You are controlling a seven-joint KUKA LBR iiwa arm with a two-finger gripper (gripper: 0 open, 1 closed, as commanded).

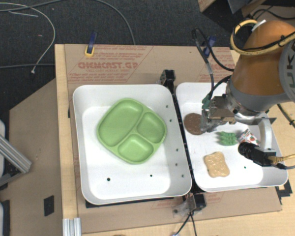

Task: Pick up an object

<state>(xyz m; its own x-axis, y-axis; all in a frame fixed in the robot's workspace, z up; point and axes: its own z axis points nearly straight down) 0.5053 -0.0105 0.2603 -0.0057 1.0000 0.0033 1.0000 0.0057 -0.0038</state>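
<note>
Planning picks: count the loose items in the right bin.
3: brown disc by the gripper, green toy mid-bin, tan biscuit-shaped piece below it in view. The arm may hide more.

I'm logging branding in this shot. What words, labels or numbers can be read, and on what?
"CHEMCAST GP": large red outlined letters on the cardboard sheet, behind the left bin.
Fine red print above and below it: too small to read.
Dark letters on the arm: cut off by the picture's edge, not readable.
</note>
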